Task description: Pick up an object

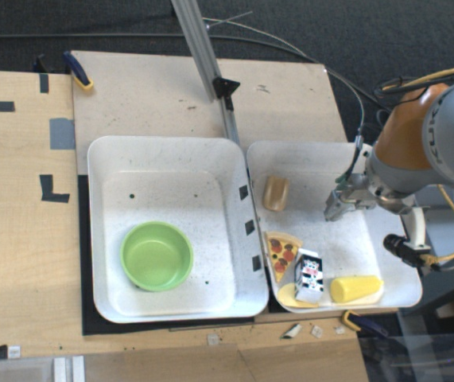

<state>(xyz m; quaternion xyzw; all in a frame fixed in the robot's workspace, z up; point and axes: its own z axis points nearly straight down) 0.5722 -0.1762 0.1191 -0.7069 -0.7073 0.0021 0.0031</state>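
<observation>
Pale wooden bench under us, with two shallow white bins side by side on a beige board; left bin [107,213] carries a green bowl [157,255], right bin [306,161] carries everything we might pick. We note the gripper [339,205] low over the right bin's middle-right floor, the grey arm with its orange band reaching in from the right edge of the view. Whether it is released or clenched we cannot tell from this angle, and we see nothing held in it. Nearest candidate, by our reading, is the small tan block [275,192], lying to the gripper's left in the view, near the bin's left wall, slightly farther toward the back, standing with its long axis running roughly front to back. Well apart from the gripper, toward the front edge, sit the pizza slice toy [283,251], the black-and-white carton [310,275] just beside it, and the yellow block [357,288] with its long axis running left to right. We judge the coming move turns on a sideways shift left toward the tan block, or a pull toward the front for the yellow one
</observation>
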